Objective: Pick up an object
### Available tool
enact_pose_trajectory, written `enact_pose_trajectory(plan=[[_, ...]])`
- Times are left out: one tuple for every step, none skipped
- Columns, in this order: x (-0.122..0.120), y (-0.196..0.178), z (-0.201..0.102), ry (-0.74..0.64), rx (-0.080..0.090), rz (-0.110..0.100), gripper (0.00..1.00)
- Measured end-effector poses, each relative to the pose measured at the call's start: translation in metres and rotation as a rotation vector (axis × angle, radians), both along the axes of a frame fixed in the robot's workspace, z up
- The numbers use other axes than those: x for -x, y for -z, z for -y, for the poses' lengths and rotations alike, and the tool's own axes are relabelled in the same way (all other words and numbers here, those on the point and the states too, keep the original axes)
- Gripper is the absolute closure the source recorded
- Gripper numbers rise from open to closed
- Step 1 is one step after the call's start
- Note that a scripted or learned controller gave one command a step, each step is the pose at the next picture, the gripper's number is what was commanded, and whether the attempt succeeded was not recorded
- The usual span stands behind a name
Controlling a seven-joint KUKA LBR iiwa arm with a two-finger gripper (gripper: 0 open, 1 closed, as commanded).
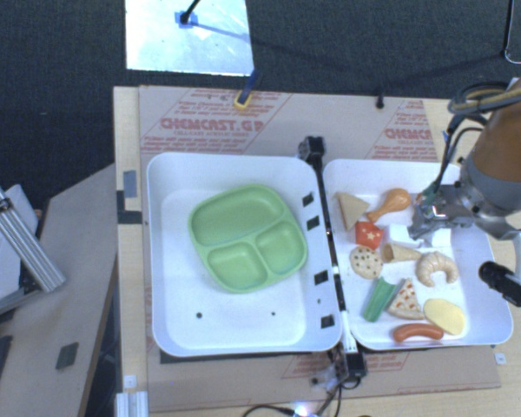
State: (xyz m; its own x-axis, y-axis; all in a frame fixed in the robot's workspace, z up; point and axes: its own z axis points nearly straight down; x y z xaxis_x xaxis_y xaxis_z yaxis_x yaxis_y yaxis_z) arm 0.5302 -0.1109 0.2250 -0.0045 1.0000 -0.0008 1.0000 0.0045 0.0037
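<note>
"CHEMCAST GP" is being shown in red print on the brown paper-faced sheet (213, 122) covering the surface. A smooth green plastic three-compartment tray (247, 237) is being held in the left white bin (169, 320). Toy foods are being kept in the right white bin (495, 320): a glossy croissant (438, 268), a red tomato piece (369, 234), a speckled cookie (365, 262). The metal pincer (425, 218) is being held just above the croissant; its width cannot be told.

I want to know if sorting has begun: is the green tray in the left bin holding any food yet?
Empty. The green tray shows three bare compartments; the toy food all lies in the right bin.
</note>
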Motion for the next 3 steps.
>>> enact_pose_trajectory(plan=[[-0.022, -0.007, -0.048, -0.005, -0.002, 0.001, 1.0], [-0.022, 0.005, -0.101, -0.005, -0.003, -0.003, 1.0], [-0.042, 0.005, -0.121, -0.002, -0.001, -0.001, 1.0]])
